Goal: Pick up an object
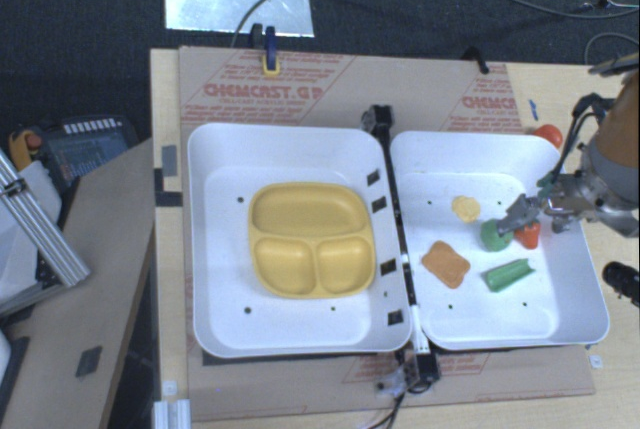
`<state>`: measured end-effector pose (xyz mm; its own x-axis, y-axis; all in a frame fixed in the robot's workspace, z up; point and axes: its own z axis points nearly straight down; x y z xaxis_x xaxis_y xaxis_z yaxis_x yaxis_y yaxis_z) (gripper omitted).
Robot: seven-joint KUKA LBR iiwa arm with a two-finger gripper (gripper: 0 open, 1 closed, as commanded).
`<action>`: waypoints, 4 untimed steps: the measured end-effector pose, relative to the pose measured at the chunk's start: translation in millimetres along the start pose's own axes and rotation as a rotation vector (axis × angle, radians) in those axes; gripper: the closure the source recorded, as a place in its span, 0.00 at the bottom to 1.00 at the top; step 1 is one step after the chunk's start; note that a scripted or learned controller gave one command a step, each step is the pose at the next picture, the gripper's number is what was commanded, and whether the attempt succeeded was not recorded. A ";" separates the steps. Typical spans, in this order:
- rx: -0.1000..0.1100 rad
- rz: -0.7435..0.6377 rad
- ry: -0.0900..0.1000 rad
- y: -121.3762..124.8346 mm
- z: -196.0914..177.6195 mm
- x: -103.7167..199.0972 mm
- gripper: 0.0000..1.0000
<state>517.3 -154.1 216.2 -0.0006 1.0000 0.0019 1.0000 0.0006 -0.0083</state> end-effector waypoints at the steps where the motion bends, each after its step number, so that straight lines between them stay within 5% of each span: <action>1: -0.010 -0.003 -0.002 2.4 -4.6 0.2 0.00; 3: -0.004 0.000 -0.001 8.0 114.6 -4.3 0.00; 4: -0.013 0.001 -0.002 10.2 129.9 -4.3 0.00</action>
<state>526.5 -158.1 86.3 0.0001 1.0000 0.0003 1.0000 -0.0001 0.0043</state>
